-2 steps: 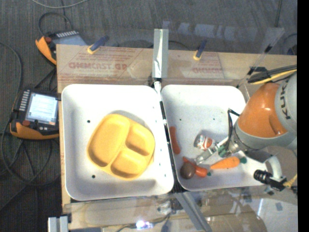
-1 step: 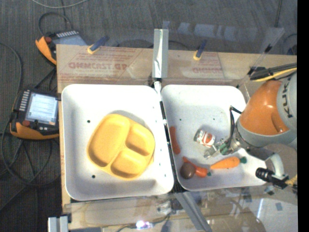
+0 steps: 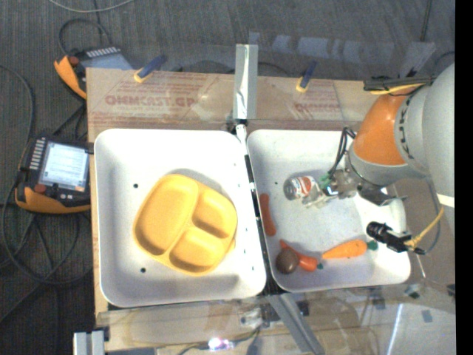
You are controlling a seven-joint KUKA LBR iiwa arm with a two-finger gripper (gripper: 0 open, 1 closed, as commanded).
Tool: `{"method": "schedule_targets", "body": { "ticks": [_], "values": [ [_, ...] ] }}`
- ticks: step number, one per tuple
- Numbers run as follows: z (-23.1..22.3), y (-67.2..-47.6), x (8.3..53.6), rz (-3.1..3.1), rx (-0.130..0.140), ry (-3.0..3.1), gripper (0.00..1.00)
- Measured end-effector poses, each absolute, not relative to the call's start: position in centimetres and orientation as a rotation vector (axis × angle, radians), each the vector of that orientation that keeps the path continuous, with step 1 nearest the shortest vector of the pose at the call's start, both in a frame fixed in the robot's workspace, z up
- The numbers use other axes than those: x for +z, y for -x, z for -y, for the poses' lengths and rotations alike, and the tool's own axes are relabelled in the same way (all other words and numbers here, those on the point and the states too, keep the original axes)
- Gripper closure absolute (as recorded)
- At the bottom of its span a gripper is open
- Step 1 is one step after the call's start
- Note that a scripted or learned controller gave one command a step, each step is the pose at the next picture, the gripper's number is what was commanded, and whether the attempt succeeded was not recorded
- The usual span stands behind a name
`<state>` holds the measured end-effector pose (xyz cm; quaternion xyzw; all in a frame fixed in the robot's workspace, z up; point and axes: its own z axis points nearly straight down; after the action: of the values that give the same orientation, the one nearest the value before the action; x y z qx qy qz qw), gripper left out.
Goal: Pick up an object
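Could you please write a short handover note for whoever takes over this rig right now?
Gripper: low in the right bin, right next to a small can lying on its side; whether it grips the can cannot be told.
Right bin also holds a carrot and a brown round item near the front wall, plus a thin orange piece along the left wall.
Left bin holds a yellow divided tray.
Done: arm is down at the can.
Left: confirm a grasp and lift.
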<state>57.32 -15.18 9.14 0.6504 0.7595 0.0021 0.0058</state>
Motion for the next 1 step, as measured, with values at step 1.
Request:
{"method": "schedule_targets", "body": {
  "ticks": [1],
  "values": [
    [13.26,-64.02,10.02,-2.128,-0.025,-2.328,1.00]
  ]
}}
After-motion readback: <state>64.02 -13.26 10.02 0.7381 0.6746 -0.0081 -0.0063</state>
